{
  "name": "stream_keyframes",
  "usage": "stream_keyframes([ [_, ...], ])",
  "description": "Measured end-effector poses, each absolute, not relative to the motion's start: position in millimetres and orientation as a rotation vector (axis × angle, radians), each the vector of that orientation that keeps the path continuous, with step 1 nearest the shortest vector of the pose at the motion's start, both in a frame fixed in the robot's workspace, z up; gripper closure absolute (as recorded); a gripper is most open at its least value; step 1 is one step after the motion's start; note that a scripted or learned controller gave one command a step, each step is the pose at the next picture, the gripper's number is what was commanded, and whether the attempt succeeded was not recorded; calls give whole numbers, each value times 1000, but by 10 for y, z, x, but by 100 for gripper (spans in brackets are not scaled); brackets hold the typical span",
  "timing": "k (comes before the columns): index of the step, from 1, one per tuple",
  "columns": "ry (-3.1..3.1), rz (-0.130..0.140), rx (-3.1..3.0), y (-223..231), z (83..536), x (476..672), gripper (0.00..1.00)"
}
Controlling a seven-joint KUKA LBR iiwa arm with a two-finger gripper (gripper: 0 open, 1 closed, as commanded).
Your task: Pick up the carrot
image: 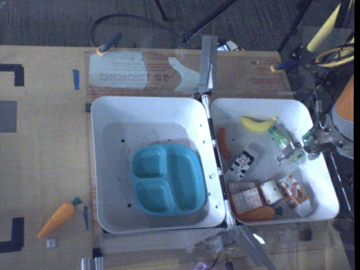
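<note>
Carrot (259, 213) against right bin's (313, 117) near wall; tool (292, 151) spread, above open floor.

Dim, bluish, soft-focus view with even overhead light and faint shadows.

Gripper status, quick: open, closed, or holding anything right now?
Gripper: cannot be told. It sits low over the right bin, below the banana; no carrot between it.

Arm (344, 114) cut by right edge
</note>
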State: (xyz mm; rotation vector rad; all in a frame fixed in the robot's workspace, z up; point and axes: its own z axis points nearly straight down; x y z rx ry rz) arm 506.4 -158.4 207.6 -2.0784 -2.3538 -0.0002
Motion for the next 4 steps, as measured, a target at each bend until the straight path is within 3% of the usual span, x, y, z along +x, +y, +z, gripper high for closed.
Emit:
stream_keyframes([
  [1, -2698, -1, -1609, -1249, 1683, 5239, 0],
  [2, -2731, -1, -1563, -2162, 1841, 5759, 0],
  [3, -2733, -1, -1561, -2176, 2226, 5579, 0],
  [4, -3095, 0, -594, -2220, 2190, 6277, 0],
])
